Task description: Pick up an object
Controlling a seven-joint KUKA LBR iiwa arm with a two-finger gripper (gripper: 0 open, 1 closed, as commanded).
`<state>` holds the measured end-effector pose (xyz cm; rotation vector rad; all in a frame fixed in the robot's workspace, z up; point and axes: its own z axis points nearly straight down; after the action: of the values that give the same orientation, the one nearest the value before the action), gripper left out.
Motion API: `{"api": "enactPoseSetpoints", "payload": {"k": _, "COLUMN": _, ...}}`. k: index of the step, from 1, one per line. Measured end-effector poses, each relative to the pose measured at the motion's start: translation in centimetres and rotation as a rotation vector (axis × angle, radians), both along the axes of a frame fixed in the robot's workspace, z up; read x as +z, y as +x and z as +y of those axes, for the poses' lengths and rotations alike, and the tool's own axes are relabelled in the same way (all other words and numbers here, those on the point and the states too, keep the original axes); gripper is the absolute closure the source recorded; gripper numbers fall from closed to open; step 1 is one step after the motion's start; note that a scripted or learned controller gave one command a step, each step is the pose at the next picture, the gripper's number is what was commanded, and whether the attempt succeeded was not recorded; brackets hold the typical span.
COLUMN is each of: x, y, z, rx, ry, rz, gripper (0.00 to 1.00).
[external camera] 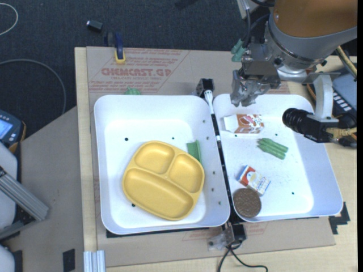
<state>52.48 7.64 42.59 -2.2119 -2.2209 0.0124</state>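
Two shallow white bins sit side by side on the surface [142,72], and we see the arm [312,16] reaching in from the right, its orange band high in the frame and its wrist pointing down over the far edge of the right bin [317,197]. The gripper [245,97] hangs at that bin's back left corner, just above and beside a small red-and-white packet [244,123]; we cannot tell how its fingers stand. Nothing shows between them. Near the packet lie a green bean pod [273,148], a second small packet [252,178] and a brown round disc [247,202] at the near rim. In the left bin [113,118] rests a yellow divided plate [163,178], with a green piece [194,150] touching its far edge.
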Motion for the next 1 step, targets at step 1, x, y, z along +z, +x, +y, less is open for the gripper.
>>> {"api": "enactPoseSetpoints", "payload": {"k": 1, "x": -5.00, "y": -4.87, "z": 6.67, "rx": 0.005, "ry": 0.001, "rz": -0.001, "gripper": 1.00}}
